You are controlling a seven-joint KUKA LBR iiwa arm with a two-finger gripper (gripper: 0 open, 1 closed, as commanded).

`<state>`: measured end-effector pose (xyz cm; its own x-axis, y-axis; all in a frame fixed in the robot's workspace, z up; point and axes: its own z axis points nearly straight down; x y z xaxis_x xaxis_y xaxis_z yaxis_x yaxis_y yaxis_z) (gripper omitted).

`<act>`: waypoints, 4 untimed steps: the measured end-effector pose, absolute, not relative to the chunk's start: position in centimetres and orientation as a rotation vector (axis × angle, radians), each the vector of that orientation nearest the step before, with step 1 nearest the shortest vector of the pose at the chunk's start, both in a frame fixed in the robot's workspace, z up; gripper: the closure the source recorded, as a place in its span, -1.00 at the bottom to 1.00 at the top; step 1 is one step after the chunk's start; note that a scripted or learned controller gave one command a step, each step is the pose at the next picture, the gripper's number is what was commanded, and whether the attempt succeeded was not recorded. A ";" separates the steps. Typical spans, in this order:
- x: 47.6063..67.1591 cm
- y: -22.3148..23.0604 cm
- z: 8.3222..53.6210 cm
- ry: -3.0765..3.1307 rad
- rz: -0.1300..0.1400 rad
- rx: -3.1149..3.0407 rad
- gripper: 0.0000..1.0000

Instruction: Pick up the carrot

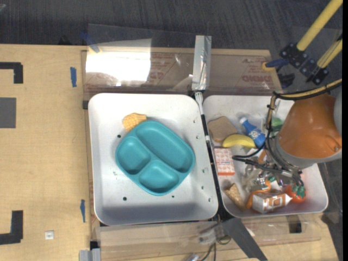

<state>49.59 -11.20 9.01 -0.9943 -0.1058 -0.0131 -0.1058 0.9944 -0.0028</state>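
In the right bin [321, 203], my gripper [265, 174] is lowered among a crowd of toy foods, with the arm's orange band [312, 129] above it. An orange-red piece with a green tip, which looks like the carrot [297, 193], lies just right of the gripper near the bin's front right corner. The arm partly covers the objects beneath it, and I cannot make out anything held.
A yellow banana [239, 141], a brown slice [221, 127], a blue item [251, 128] and an orange carton [267, 202] crowd the right bin. The left bin [103, 124] holds a teal divided plate [155, 156] and a corn piece [133, 120].
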 end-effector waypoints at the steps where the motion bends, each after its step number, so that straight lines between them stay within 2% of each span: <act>1: 49.8 -8.7 18.8 3.099 -0.004 -0.429 1.00; 2: 52.7 -12.5 17.2 3.100 -0.001 -0.479 1.00; 3: 53.8 -17.8 15.4 3.130 -0.002 -0.167 1.00; 4: 54.2 -19.8 16.7 3.133 -0.002 0.024 1.00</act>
